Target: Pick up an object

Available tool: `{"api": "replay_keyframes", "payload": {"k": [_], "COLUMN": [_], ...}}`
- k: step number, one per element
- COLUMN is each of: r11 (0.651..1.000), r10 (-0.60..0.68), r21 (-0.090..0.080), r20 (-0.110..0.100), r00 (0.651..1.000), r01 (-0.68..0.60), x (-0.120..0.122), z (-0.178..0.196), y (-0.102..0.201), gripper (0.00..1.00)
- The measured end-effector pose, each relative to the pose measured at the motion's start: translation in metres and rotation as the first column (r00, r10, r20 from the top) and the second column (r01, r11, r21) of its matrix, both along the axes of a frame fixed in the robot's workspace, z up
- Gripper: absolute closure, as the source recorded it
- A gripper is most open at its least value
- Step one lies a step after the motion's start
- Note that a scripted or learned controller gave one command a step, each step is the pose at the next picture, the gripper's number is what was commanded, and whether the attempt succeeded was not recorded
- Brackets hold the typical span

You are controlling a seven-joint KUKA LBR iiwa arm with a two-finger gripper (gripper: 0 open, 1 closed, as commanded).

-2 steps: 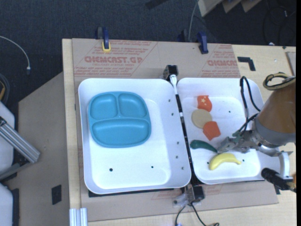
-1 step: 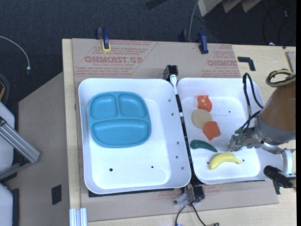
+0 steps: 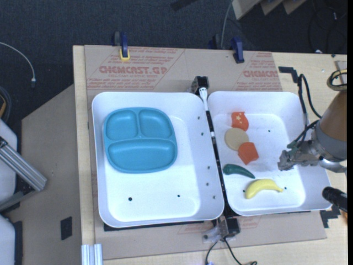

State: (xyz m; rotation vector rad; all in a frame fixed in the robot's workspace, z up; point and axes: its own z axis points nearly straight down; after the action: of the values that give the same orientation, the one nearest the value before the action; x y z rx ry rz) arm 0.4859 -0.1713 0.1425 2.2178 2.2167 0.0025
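Near right bin's front: banana (image 3: 263, 187) lies left-right; pincer (image 3: 290, 160) state unclear.

We see a blue three-compartment plastic plate (image 3: 141, 139) lying in the left shallow white bin (image 3: 160, 203), and two blue clamps (image 3: 122, 43) gripping the brown cardboard-covered desk (image 3: 165, 65).

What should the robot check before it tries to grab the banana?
1. Banana in the right bin: ok.
2. Banana lies apart from the green pepper: ok.
3. Gripper above the banana: not ok, it sits off to the banana's upper right.
4. Fingers open: cannot tell.
5. Gripper free of other toys: ok, the red block is well apart.
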Motion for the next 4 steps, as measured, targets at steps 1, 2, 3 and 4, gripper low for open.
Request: {"api": "replay_keyframes", "payload": {"k": [1, 2, 3, 4], "r11": [1.0, 1.0, 1.0, 1.0], "r10": [0.002, 0.002, 0.006, 0.007], "r21": [0.0, 0.0, 0.006, 0.004], "r20": [0.002, 0.002, -0.006, -0.002], "r00": [1.0, 1.0, 1.0, 1.0], "r01": [-0.002, -0.002, -0.006, -0.007], "x": [0.004, 0.006, 0.023, 0.044], "z": [0.045, 0.088, 0.077, 0.088], "y": [0.005, 0.005, 0.057, 0.104], "gripper": [1.0, 1.0, 1.0, 1.0]}}
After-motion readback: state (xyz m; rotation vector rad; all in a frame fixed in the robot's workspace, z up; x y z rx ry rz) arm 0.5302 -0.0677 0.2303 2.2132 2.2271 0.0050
